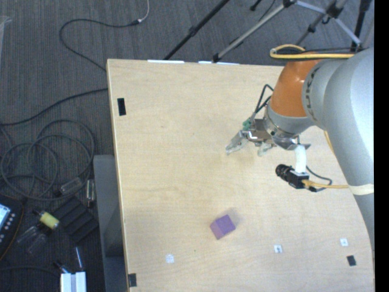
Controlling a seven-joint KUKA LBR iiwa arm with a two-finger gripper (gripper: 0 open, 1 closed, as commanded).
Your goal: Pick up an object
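Pale wooden counter (pixel 182 163) over grey carpet (pixel 55 53) strewn with black cables (pixel 42 157), end effector (pixel 248 143) with fingers spread apart and empty, purple block (pixel 222 226) lying well below it near the counter's front edge

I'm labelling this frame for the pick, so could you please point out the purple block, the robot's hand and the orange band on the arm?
purple block (pixel 223 226): camera view, centre of its top face.
hand (pixel 249 146): camera view, midway between the two fingertips.
orange band (pixel 290 93): camera view, middle of the orange surface above the wrist.
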